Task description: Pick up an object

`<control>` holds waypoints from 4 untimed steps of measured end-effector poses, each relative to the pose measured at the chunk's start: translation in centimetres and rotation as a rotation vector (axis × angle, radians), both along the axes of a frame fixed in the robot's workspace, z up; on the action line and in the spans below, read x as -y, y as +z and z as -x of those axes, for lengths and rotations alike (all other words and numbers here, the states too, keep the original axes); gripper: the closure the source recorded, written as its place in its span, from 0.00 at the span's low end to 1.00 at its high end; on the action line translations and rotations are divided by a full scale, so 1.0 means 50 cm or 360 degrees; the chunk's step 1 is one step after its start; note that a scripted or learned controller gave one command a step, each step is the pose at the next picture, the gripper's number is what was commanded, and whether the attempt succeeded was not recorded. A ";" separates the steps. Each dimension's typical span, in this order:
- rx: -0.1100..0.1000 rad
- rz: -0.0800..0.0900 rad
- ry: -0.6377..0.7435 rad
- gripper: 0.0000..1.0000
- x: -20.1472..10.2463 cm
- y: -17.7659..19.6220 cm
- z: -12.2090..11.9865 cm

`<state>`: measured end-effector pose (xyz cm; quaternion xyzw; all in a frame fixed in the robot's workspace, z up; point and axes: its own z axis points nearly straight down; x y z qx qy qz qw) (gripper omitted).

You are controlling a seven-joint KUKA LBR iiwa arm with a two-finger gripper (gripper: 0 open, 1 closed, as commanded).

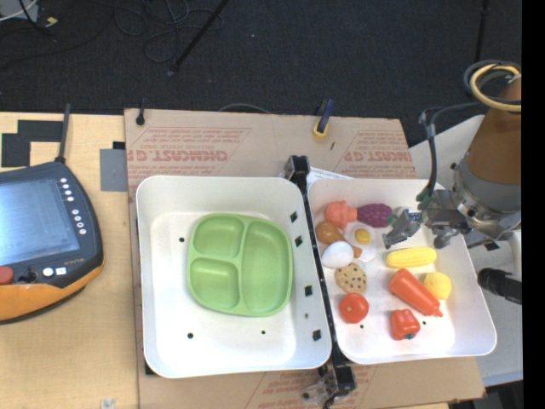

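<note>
gripper (402, 227) low in the right bin (477, 335), just above the yellow corn (411, 257) and beside the purple grapes (374, 215); fingers apparently parted with nothing between them, though blur leaves that uncertain. risk: smooth, rounded plastic food packed close together, so likely to slip or get nudged aside on closing; orange carrot (414, 291) tapered and glossy, touching the corn. red tomato (353, 308) round, cookie (351, 278) flat and speckled. green divided plate (239, 264) in the left bin (162, 313).
</note>
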<state>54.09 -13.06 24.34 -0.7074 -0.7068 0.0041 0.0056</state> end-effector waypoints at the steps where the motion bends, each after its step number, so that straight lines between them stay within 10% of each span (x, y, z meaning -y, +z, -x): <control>1: 0.0020 0.0003 0.0003 0.00 0.000 0.012 -0.005; 4: 0.0021 0.0002 0.0001 0.00 -0.020 -0.306 0.002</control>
